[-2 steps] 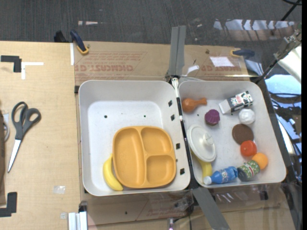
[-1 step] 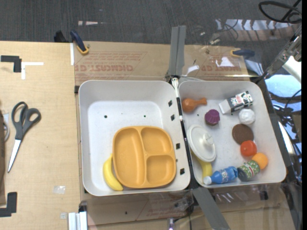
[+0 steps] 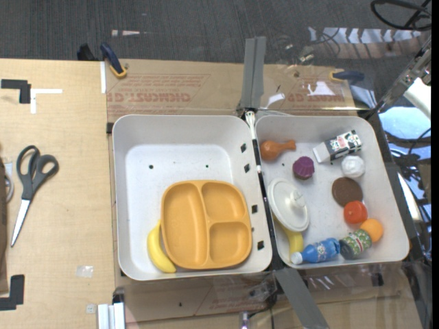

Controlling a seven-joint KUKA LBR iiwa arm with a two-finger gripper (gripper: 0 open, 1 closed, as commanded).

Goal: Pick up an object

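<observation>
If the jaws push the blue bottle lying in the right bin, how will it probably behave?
The blue bottle lies on its side, so it will probably roll. Its rounded, shiny-looking body may slip in a grasp. A green can beside it would likely get nudged.

Bench clutter around the two white bins

A pair of grey-handled scissors (image 3: 31, 177) lies on the wooden bench top (image 3: 62, 252) well left of the left bin (image 3: 115, 204), blades pointing toward the near edge. A sheet of brown cardboard (image 3: 171, 91) runs behind and under both bins, with a blue clamp (image 3: 113, 59) at its far left corner. A grey bar (image 3: 254, 70) stands behind the seam between the left and right bin (image 3: 401, 204). Black cables (image 3: 401, 9) loop over the dark floor (image 3: 171, 12) at far right.
</observation>
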